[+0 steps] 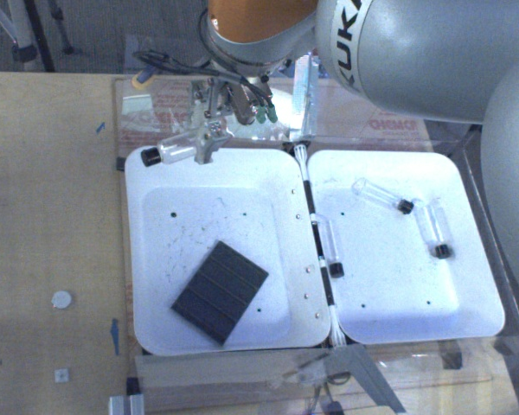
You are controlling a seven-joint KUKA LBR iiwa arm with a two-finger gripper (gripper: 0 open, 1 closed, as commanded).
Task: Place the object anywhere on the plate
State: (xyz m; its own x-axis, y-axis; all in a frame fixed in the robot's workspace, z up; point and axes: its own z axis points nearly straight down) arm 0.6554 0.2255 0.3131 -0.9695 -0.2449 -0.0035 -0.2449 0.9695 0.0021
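Gripping a clear plastic vial with a black cap, my claw is hanging over the left white bin's far rim; the dark ribbed square plate is lying well nearer. The slick vial could be slipping free mid-carry.

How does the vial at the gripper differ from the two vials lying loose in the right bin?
The vial at the gripper sits up at the left bin's far rim, between the gripper's fingers; the two loose vials lie flat on the right bin's floor, untouched. Its cap points left; theirs point right and toward the near edge. All are clear with black caps.
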